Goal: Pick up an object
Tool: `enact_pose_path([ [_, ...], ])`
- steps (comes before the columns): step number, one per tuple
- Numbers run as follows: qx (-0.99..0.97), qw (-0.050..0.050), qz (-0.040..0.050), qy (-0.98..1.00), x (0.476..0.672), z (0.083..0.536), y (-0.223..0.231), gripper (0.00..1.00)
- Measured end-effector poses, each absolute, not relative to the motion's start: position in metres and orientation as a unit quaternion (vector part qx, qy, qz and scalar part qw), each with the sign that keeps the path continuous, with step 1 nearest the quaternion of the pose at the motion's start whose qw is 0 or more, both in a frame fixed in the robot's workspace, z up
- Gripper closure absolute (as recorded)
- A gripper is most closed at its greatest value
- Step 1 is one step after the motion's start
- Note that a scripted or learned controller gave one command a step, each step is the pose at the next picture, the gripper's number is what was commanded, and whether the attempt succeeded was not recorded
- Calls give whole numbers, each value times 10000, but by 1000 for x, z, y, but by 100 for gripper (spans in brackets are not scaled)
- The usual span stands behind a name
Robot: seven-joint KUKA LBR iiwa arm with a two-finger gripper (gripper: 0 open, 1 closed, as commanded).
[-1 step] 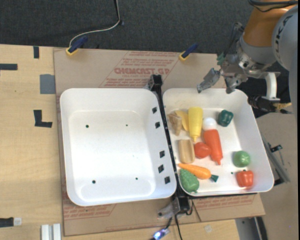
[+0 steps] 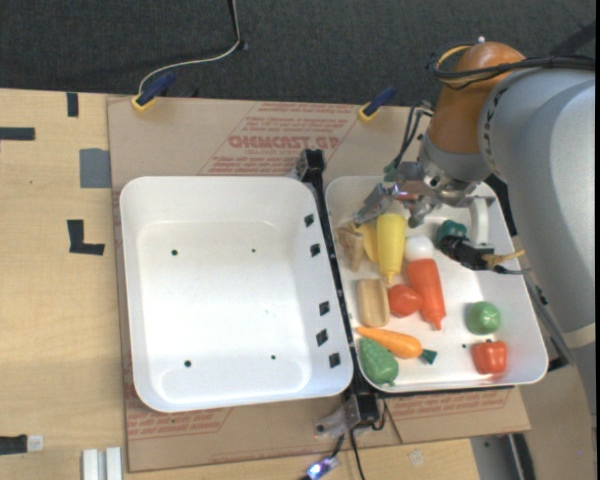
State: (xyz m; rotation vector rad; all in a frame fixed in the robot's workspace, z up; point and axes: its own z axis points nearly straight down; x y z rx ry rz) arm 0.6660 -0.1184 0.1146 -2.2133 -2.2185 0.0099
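The grey arm (image 2: pixel 540 168), with its orange band above the wrist, reaches in from the right and hangs over the far end of the right bin (image 2: pixel 515 373), while the left bin (image 2: pixel 140 268) sits just beside it across the shared divider. All the candidate objects lie in the right bin: a yellow corn cob (image 2: pixel 390 245) near the far end, an orange-red carrot-like piece (image 2: pixel 427 290) next to it, a tan bun (image 2: pixel 371 301), a smaller orange carrot (image 2: pixel 391 342) with a green vegetable (image 2: pixel 378 364) at the near edge, a red tomato-like piece (image 2: pixel 403 301), a green ball (image 2: pixel 484 317) and a red pepper (image 2: pixel 489 357) toward the right side. The gripper (image 2: pixel 405 196) sits just above the top of the corn cob, its metal parts spread around the wrist, but whether it is released or clenched cannot be told from this slant, and nothing is clearly seen between its tips. The step in hand appears to be the descent onto a target, most likely the corn. To do it well, the approach should come straight down over the middle of the cob, with the closing direction across its narrow width rather than along its length, and clear of the pale piece (image 2: pixel 351 245) touching it on the left. The crowding is the main risk: a slanted approach could nudge neighbours and roll the cob out of the grasp.
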Motion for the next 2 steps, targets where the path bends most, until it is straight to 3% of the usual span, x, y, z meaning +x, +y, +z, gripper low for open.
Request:
enact_pose_path([
  [1,-7063,7,10,-7079,668,82,-100,0],
  [2,-7059,-51,-37,-7083,672,100,-101,100],
])
